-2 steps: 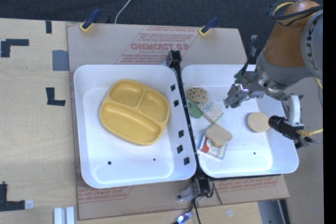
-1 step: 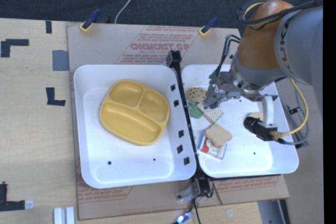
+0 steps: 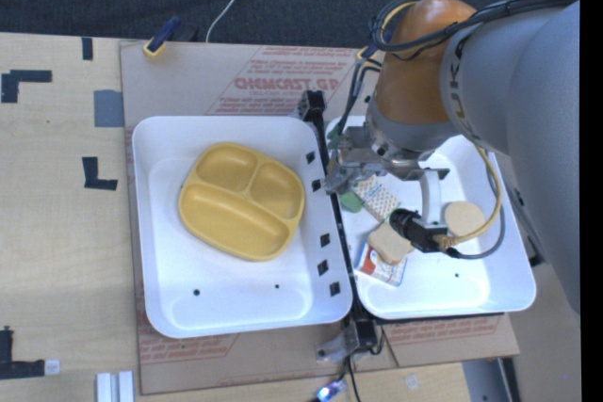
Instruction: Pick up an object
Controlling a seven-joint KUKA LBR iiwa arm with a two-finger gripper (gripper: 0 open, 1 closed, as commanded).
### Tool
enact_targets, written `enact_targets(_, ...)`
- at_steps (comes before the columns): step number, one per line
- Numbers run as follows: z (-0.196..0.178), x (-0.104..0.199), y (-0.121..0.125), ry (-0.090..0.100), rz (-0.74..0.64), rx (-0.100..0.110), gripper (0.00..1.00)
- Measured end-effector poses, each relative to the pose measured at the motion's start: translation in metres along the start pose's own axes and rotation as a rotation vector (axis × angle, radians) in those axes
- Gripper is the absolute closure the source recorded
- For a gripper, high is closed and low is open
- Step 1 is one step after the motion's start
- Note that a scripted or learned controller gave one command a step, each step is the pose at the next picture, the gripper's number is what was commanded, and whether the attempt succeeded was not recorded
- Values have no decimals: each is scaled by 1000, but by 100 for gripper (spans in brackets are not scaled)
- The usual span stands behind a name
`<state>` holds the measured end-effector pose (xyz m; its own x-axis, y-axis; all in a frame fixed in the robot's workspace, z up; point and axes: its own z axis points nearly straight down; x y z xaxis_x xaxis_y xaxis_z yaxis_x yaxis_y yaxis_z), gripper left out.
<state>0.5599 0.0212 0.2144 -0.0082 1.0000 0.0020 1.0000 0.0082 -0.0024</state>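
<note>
My gripper (image 3: 342, 176) hangs low over the left side of the right bin (image 3: 490, 292), close to the divider between the bins. Just beneath it lie a small green object (image 3: 351, 200) and a white packet with a dotted pattern (image 3: 382, 198). Nearer the front sit a tan sponge-like block (image 3: 387, 246) and, partly under it, a red, white and blue packet (image 3: 383, 269). A round tan disc (image 3: 464, 217) rests to the right. The grey arm with its orange band (image 3: 419, 61) covers the back of this bin.
The left bin (image 3: 226, 306) holds a yellow divided plate (image 3: 242, 200), lying toward its back. A row of black clips (image 3: 325, 240) runs along the wall between the bins. Cardboard lies under both bins, and a blue and yellow clamp (image 3: 161, 37) sits at its back left corner.
</note>
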Motion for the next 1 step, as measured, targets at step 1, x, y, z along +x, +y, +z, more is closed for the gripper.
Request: enact_targets(1, 6, 55, -3, -1, 1, 1, 100)
